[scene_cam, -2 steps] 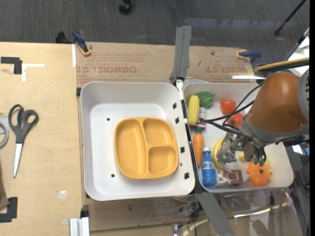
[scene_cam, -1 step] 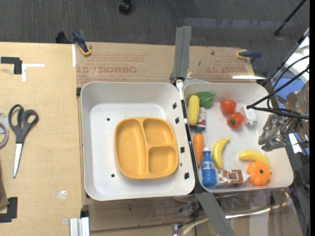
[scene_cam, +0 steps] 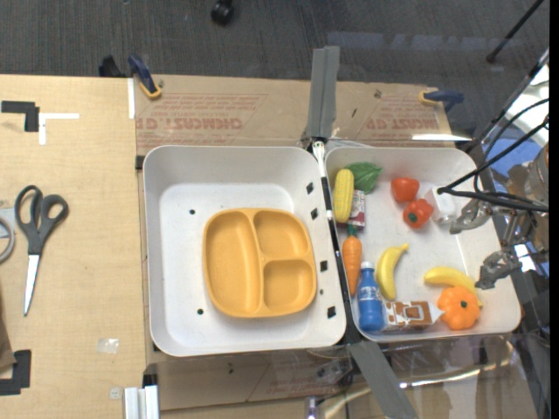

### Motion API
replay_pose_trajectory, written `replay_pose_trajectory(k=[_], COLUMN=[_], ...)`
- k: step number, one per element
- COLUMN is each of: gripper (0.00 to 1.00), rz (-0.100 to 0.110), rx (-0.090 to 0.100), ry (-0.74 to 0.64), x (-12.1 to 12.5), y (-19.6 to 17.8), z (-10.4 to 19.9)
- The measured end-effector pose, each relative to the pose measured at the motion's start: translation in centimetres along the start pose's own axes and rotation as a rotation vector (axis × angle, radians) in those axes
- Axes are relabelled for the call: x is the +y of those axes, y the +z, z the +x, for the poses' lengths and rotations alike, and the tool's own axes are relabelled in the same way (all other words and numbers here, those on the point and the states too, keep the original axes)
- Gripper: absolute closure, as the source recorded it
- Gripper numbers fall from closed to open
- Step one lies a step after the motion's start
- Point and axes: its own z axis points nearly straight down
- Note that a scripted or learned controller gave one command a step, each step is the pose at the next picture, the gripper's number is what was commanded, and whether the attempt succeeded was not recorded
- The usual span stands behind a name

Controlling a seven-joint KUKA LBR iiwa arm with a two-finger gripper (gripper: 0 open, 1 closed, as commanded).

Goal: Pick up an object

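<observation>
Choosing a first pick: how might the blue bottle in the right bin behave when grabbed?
The blue bottle looks round and smooth, so it may roll or slip. It lies beside the carrot and juice carton, which might get nudged.

Your right bin is packed: corn cob upright by the left wall, carrot below it, two bananas, red peppers, blue bottle, orange pumpkin in the front corner.
</observation>
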Motion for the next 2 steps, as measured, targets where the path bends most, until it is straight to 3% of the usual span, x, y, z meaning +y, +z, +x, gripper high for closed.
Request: replay_pose_trajectory(k=[1, 2], gripper=[0.0, 0.0], rz=[-0.002, 0.013], rx=[0.002, 0.002], ry=[-0.216, -0.29], x=[3.8, 5.8], y=[14.0, 16.3], z=[-1.8, -2.8])
